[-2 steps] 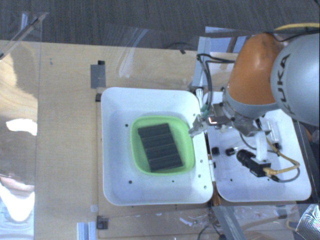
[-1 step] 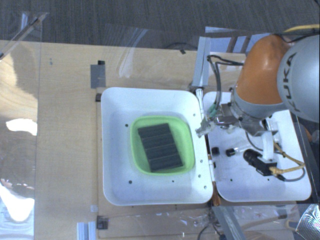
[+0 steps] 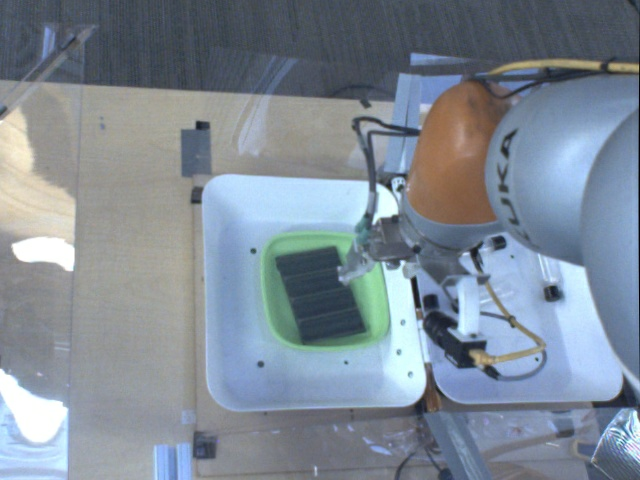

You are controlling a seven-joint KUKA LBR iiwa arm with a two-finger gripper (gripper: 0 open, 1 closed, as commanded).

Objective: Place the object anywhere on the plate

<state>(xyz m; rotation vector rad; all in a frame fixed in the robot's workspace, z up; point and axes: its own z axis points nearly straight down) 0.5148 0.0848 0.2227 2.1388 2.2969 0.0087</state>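
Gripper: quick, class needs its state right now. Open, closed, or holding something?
Gripper: cannot be told; it sits at the right edge of the dark grey ridged block on the green plate.

- The dark grey ridged rectangular block (image 3: 319, 295) lies flat on the plate, its long side running at a slant from upper left to lower right; four or so raised bands cross it.
- The lime-green square plastic plate (image 3: 272, 308) with rounded corners and a raised rim sits in the middle of my left white bin, and the block covers most of its floor.
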